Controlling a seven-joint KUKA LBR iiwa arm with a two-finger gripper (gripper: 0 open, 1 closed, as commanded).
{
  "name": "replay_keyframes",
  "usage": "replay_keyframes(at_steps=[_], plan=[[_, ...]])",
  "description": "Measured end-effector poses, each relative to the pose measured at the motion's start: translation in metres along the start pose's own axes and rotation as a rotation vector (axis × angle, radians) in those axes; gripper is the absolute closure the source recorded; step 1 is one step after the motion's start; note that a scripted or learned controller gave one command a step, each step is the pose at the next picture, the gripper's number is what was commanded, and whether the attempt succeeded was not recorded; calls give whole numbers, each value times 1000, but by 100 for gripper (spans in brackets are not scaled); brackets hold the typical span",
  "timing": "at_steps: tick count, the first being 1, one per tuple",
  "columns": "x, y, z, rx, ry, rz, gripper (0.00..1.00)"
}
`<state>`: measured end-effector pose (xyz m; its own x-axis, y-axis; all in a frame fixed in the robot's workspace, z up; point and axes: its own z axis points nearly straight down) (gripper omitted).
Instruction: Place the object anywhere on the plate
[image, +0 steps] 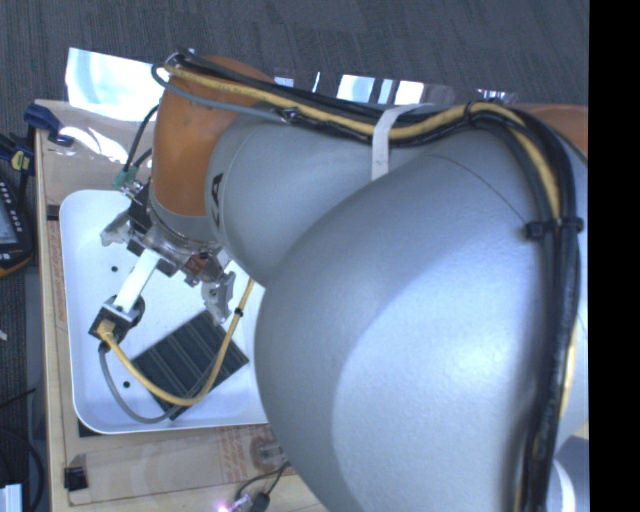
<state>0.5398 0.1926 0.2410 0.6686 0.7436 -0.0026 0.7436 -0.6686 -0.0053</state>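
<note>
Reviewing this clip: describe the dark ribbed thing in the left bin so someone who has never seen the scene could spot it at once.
Start at the white bin on the view's left, mostly hidden by the big grey arm. Below the gripper, near the bin's lower edge, lies a flat dark ribbed slab, set at a diagonal. A yellow cable curves around its lower edge; nothing else there is dark, flat and ribbed.

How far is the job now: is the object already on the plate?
Nothing looks done yet. The two-finger gripper hangs over the shallow white bin, next to a dark ribbed rectangular slab lying on the bin floor. I see nothing between its fingers. The big grey arm hides the rest, so grasping and placing seem left.
</note>
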Motion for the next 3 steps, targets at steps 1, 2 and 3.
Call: replay_keyframes(at_steps=[1,2,3], plan=[[0,0,0,0,0,0,0],[76,52,-28,-5,5,255,0],[76,52,-38,-8,6,252,100]])
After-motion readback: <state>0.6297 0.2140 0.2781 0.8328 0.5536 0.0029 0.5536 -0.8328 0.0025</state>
